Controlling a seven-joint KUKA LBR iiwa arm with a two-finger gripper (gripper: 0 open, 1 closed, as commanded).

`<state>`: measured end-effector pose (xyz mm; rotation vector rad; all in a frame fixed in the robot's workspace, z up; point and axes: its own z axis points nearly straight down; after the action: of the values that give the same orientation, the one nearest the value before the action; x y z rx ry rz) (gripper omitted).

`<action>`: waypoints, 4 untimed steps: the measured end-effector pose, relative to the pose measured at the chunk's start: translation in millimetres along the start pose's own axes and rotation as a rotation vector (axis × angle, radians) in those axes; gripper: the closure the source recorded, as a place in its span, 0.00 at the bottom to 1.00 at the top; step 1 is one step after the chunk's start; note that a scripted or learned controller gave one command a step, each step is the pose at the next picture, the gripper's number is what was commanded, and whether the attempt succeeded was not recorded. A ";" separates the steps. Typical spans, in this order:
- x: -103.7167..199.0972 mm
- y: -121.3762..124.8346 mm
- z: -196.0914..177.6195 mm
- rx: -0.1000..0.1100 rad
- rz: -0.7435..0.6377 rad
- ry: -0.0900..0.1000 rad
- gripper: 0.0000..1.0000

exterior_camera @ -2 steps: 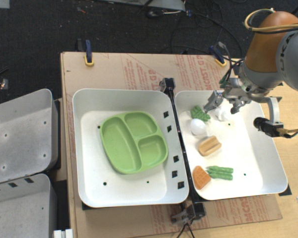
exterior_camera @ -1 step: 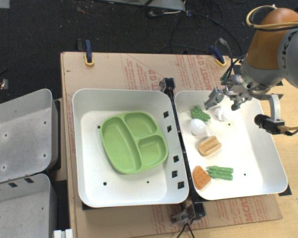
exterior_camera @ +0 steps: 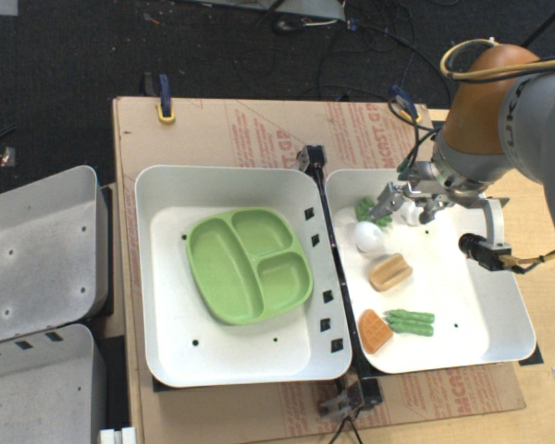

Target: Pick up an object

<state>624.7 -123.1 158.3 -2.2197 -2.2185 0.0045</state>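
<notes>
Hovering at the far end of the right bin point(exterior_camera: 499, 326): the gripper point(exterior_camera: 402, 203), jaws spread open, nothing between them. Just below and left of it, a white ball point(exterior_camera: 369, 236), with a small green piece point(exterior_camera: 364, 209) beside it against the far-left corner. Nearer along the bin floor: a tan bread-like block point(exterior_camera: 389, 272), then an orange wedge point(exterior_camera: 375, 331) touching a green bean pod point(exterior_camera: 410, 322). In the left bin point(exterior_camera: 157, 248), a green divided plate point(exterior_camera: 250, 265), well apart from the arm.

Probably best to aim for the white ball, closest to the jaws. Centre over it before descending; round, likely to roll off one finger. Keep clear of the divider wall and the green piece. Close only once both sides are straddled.
</notes>
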 end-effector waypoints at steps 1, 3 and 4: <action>-9.1 1.8 57.1 -0.002 0.001 -0.001 0.00; -8.6 2.6 55.1 -0.006 0.000 -0.001 1.00; -8.5 -2.6 -6.9 -0.010 0.001 -0.001 1.00</action>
<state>622.1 -131.7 165.2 -2.2260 -2.2232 -0.0048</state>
